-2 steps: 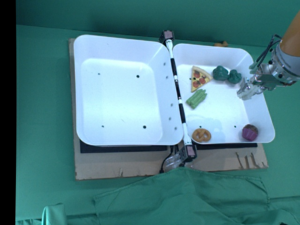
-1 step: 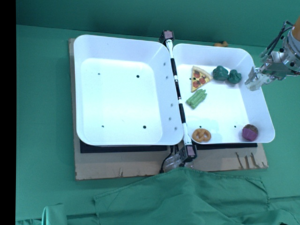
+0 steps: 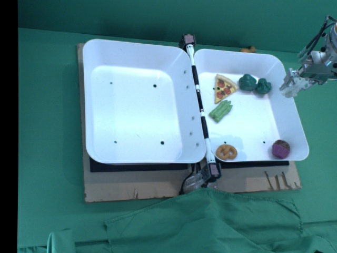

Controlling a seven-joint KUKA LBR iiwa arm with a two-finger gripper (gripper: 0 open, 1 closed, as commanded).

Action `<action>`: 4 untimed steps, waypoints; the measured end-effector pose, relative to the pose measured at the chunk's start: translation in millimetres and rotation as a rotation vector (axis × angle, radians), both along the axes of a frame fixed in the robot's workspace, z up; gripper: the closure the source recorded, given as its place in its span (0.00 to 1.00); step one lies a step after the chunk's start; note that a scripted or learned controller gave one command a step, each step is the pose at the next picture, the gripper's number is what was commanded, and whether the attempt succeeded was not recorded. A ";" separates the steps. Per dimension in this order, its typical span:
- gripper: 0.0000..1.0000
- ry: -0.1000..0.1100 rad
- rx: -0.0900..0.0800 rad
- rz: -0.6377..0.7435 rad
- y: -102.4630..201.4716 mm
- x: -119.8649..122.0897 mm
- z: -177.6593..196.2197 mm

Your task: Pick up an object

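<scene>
— White, glossy, moulded plastic: two shallow bins with rounded corners, side by side on a flat brown cardboard sheet [image 3: 121, 191] over the green tabletop [image 3: 47, 115]. Left bin [image 3: 137, 57] smooth inside, dotted with a few small dark holes.

— And the right bin [image 3: 274, 62]?

— Holds the toy food. Triangular pizza slice with red dots [image 3: 224, 87] near the upper middle; just right of it, two dark green knobbly broccoli pieces [image 3: 255, 83] touching each other. Below the slice, a ridged light green asparagus bundle [image 3: 220, 110], lying at a slant. Down at the front wall, a brown twisted pretzel [image 3: 226, 152] near the left corner and a rounded purple lump [image 3: 280, 148] in the right corner.

— Between the bins?

— A thin black-and-white banded rod [image 3: 198, 94] along the shared edge, capped by small dark blocks at both ends.

— Claw?

— Pale grey metal claw [image 3: 292, 87], hanging just outside the right bin's right rim, level with the broccoli. Fingers look parted, released, nothing between them. Grey cables looping up behind the wrist.

— Room to move?

— Broad bare white floor through the middle and right of the right bin, between broccoli and purple lump. Pretzel and lump both tight against the walls. Crumpled green cloth [image 3: 210, 223] bunched along the front, overlapping the cardboard's edge. Small orange thing [image 3: 248, 49] behind the far rim, too small to tell.
</scene>
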State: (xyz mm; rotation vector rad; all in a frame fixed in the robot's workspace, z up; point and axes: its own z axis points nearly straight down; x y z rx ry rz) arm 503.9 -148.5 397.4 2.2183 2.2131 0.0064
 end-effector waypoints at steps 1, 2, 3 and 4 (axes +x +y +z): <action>1.00 0.002 0.000 0.000 -1.5 -2.0 11.0; 1.00 0.002 0.000 -0.001 -8.9 -5.4 13.9; 1.00 -0.001 -0.001 -0.003 -28.0 -37.6 47.3; 1.00 0.001 -0.001 -0.001 -28.2 -36.6 59.4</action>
